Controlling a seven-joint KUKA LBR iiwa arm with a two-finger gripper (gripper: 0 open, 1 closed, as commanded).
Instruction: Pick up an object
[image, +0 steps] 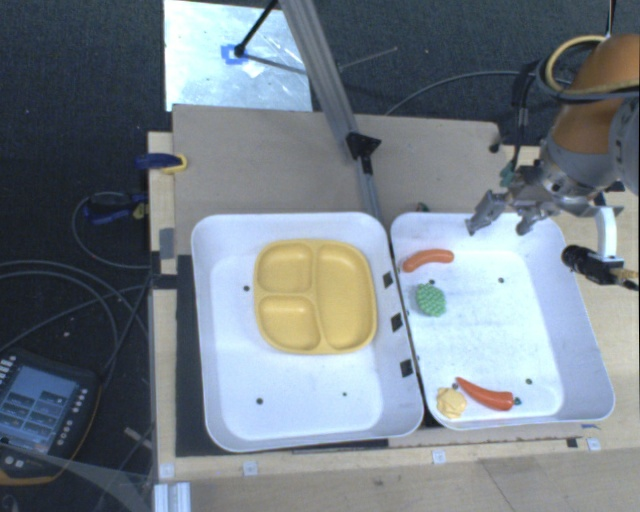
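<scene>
A tan bench (260, 160) carries two shallow white bins side by side. The left bin (225, 400) and the right bin (570, 340) touch along their inner edges. A blue-and-yellow clamp (160, 161) grips the bench's far left edge.

You're looking down on a robotics lab; a plywood surface (260, 160) carries two white bins (225, 400) side by side; loose cables (100, 270) trail over dark carpet (70, 100); a teach pendant (40, 410) lies at lower left; a tripod leg (320, 70) crosses above.
</scene>
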